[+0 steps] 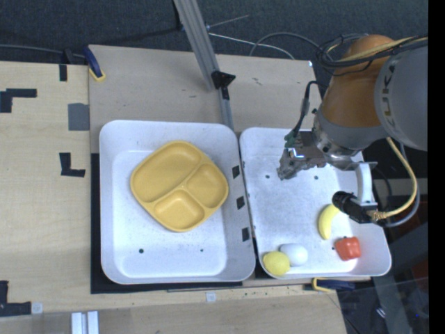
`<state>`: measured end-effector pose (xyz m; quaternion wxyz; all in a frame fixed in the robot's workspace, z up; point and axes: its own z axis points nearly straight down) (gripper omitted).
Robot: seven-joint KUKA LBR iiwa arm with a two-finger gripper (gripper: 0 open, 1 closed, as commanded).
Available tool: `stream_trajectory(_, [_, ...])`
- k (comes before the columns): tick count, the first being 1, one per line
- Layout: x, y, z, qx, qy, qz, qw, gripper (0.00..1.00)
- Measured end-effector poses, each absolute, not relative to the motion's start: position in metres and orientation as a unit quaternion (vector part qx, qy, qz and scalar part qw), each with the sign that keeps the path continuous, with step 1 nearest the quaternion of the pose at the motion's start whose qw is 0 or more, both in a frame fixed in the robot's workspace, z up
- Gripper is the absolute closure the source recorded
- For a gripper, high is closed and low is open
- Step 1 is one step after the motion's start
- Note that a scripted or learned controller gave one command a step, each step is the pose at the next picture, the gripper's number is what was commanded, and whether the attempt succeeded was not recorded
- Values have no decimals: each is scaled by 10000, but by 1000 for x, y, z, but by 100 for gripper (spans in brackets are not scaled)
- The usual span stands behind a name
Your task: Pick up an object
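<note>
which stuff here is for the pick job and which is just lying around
For the job: gripper; yellow banana-shaped piece; round yellow ball; small white ball; small red block; yellow three-part plastic plate.
Lying about: blue-and-yellow clamp; grey metal bar.

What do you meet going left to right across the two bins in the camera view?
Yellow divided plate → yellow ball → white ball → yellow banana-shaped piece → small red object.
</note>
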<state>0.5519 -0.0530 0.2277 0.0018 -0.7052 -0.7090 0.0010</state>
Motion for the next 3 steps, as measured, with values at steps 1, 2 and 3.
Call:
stream_trajectory(1, [528, -9, 234, -7049, -7093, 5, 19, 100])
stream_trajectory(2, [518, 48, 228, -7045, -7097, 7, 19, 100])
stream_trajectory(3, [503, 91, 226, -7048, -7094, 12, 20, 100])
